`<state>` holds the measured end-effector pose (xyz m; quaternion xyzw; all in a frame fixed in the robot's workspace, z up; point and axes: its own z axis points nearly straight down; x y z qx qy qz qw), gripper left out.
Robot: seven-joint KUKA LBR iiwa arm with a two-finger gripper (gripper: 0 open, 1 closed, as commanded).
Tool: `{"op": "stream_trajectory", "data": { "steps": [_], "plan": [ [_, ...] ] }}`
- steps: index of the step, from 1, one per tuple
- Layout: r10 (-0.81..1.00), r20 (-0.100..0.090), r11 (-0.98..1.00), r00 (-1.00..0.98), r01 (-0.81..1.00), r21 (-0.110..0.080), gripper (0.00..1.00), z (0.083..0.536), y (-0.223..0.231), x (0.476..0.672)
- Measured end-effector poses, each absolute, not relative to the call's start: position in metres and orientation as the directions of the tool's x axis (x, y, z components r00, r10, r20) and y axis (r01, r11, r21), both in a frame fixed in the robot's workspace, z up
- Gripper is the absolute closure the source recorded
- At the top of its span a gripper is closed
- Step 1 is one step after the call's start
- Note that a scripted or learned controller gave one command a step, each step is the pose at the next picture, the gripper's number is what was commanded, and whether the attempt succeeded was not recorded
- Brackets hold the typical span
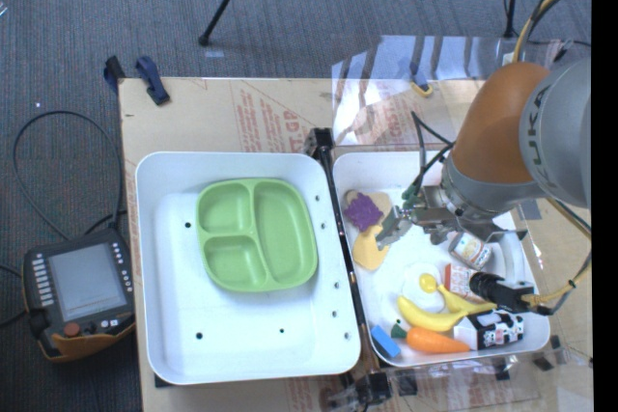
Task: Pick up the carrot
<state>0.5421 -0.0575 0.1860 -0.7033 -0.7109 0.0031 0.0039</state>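
Note:
The orange carrot (436,341) lies along the front edge of the right bin (537,299), between a blue block (384,341) and a milk carton (497,331). A yellow banana (425,313) lies just behind it. My gripper (394,225) hangs over the back left part of the right bin, well behind and left of the carrot. It is open with nothing between its fingers, above a pale yellow piece (368,251) and beside purple grapes (363,208).
The right bin also holds a fried egg (425,283), a small can (470,251) and a red and white box (458,280). A green divided plate (257,233) sits in the left bin (164,304). A pendant (82,285) lies on the floor at left.

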Motion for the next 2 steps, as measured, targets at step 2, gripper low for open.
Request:
{"op": "stream_trajectory", "data": {
  "steps": [2],
  "plan": [
    [0.850, 0.006, 0.527, -0.527, 0.850, -0.003, 0.00, 0.087, -0.108, 0.475]
  ]
}}
